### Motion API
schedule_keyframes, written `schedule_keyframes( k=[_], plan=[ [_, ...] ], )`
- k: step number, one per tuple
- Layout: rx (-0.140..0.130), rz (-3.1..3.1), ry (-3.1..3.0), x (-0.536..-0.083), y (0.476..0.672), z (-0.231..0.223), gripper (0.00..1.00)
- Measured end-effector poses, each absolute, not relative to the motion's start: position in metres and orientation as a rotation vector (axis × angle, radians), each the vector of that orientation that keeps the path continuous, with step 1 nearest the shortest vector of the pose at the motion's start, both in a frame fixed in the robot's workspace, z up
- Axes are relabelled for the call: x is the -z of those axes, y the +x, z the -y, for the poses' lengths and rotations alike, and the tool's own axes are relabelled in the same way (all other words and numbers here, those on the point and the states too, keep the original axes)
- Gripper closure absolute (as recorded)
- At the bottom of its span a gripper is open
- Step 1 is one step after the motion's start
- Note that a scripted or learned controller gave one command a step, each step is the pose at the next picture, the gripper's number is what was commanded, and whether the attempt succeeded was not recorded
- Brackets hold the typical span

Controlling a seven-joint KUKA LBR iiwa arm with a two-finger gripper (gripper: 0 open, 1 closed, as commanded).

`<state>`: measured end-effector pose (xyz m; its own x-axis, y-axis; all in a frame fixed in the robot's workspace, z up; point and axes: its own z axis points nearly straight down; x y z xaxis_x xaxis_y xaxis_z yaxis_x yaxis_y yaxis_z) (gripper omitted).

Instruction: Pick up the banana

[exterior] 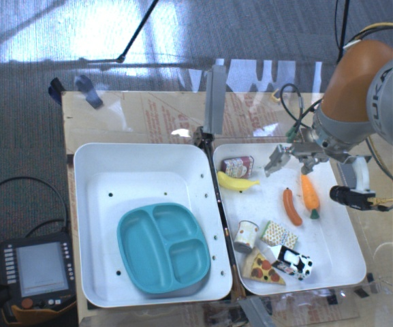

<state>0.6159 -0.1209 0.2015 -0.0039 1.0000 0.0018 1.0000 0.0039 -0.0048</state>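
The yellow banana lies in the right bin, near its upper left corner and close to the dividing wall. My gripper hangs over the upper middle of that bin, to the right of the banana and a little above it. Its fingers stand apart, so it is open, and nothing sits between them. The banana lies free, apart from the gripper.
A small red-labelled packet sits just behind the banana. A sausage and a carrot lie below the gripper. A can, a cracker box, a pizza slice and a cow toy fill the front. A teal divided plate lies in the left bin.
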Motion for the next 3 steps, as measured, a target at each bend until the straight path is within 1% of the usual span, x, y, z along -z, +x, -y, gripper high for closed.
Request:
schedule_keyframes(
  k=[1,2,3],
  plan=[
    [-0.002,2.300,-2.136,-0.086,0.638,0.081,0.00],
    [-0.002,2.297,-2.136,-0.094,0.638,0.081,1.00],
    [-0.003,2.176,-2.263,-0.186,0.645,0.077,1.00]
  ],
)
